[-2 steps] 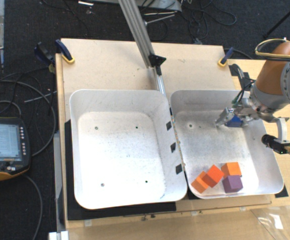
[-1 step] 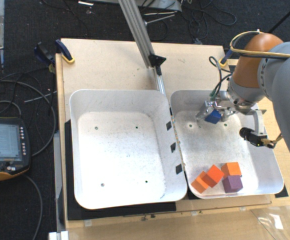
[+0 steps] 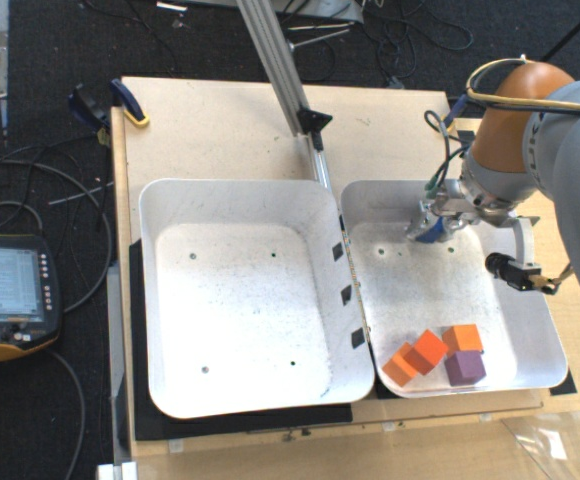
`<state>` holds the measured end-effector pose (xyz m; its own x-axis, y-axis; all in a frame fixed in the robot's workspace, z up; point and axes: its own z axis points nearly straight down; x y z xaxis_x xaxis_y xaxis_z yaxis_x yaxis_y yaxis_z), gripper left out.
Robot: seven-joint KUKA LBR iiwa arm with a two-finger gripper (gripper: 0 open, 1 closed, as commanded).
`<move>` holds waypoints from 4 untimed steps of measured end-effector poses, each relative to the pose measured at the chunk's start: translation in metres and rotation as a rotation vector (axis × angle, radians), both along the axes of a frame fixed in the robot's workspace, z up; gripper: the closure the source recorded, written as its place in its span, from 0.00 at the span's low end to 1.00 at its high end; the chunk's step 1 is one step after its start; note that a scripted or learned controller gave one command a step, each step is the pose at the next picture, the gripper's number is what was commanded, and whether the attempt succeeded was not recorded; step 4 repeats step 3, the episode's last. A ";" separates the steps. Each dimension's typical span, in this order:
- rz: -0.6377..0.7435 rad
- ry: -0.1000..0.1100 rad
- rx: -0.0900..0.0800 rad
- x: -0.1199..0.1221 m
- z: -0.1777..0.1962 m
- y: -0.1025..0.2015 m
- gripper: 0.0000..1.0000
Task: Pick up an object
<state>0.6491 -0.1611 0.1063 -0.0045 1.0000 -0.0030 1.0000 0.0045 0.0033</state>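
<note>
Orange and purple blocks cluster at the right bin's six o'clock corner, well apart from the claw at twelve o'clock, whose opening cannot be told.

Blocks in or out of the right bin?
In. The orange blocks and the purple block lie clustered on the right bin floor, near its front edge.

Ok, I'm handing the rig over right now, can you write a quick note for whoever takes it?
Gripper: over the far end of the right bin, nothing visibly held.
Objects: three blocks clustered at the near end of the right bin: orange block, smaller orange block, purple block.
Left bin: no blocks visible.
Done: nothing picked yet.
Left: move to the near-end cluster, grasp one block, lift.
</note>
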 end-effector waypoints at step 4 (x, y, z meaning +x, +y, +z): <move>0.005 -0.008 0.006 0.009 0.204 0.228 1.00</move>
